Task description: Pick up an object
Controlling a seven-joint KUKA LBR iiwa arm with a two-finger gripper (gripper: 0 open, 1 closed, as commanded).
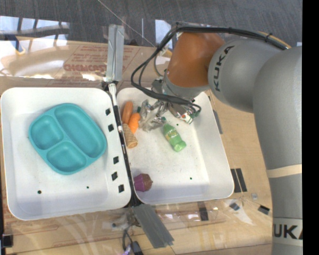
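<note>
My gripper (pixel 151 118) hangs over the upper left part of the right bin (pixel 207 169), its metal fingers pointing down beside the food toys. Just left of it lie an orange carrot-like piece (pixel 134 122), a reddish-brown sausage shape (pixel 127 110) and a tan cork-like piece (pixel 131 138). A green bottle (pixel 173 137) lies tilted just right of and below the fingers. A purple round object (pixel 142 182) sits near the bin's front left corner. Nothing visibly sits between the fingers.
The left bin (pixel 21 185) bears a teal divided plate (pixel 67 137). A ridge with black clips (pixel 117 158) separates the two bins. The grey arm with its orange band (pixel 194 57) covers the right bin's far right corner.
</note>
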